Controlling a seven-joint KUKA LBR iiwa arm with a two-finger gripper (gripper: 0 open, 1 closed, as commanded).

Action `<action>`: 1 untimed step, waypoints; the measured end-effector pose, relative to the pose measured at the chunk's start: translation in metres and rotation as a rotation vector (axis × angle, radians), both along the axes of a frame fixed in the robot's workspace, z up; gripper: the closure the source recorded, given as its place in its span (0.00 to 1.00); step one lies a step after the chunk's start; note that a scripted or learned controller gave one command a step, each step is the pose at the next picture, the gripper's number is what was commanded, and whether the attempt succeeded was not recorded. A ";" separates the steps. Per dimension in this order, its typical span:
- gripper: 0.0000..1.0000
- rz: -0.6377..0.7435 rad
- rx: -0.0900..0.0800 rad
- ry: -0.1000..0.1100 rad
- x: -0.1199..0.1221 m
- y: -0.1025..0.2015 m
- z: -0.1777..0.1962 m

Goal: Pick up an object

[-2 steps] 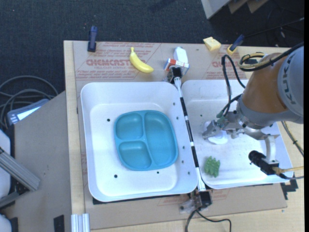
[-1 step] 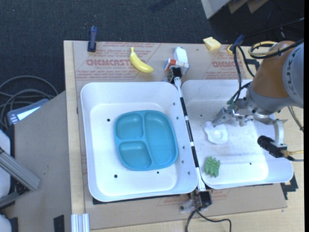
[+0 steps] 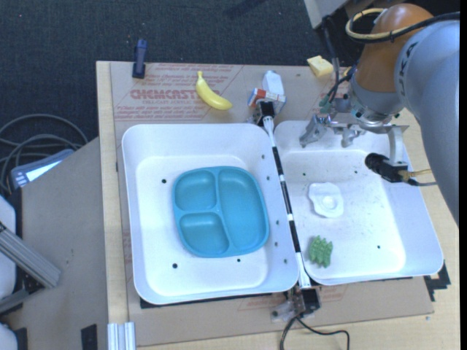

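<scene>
In the right bin (image 3: 408, 224) lie a small white rounded object (image 3: 325, 199) near the middle and a green knobbly object (image 3: 320, 250) near the front left corner. My gripper (image 3: 330, 133) hangs over the bin's far edge, well behind the white object. Its fingers (image 3: 312, 132) are spread open with nothing between them. The grey arm with its orange band (image 3: 387, 49) reaches in from the upper right.
A blue divided plate (image 3: 219, 211) sits in the left bin (image 3: 146, 195). Behind the bins on the bench lie a banana (image 3: 211, 93), a small white and red item (image 3: 267, 93), a yellow block (image 3: 319, 65) and a dark blue object (image 3: 139, 57).
</scene>
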State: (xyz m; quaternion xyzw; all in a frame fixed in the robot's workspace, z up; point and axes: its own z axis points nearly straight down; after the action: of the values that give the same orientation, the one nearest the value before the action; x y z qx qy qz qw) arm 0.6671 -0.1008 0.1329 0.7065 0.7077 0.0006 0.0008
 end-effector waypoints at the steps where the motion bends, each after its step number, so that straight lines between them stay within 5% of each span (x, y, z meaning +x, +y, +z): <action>1: 0.00 -0.002 0.001 0.003 -0.023 0.008 -0.018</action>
State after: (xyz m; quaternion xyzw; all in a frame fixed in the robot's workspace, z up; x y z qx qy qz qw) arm 0.6437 -0.0929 0.1149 0.7071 0.7071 -0.0001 -0.0004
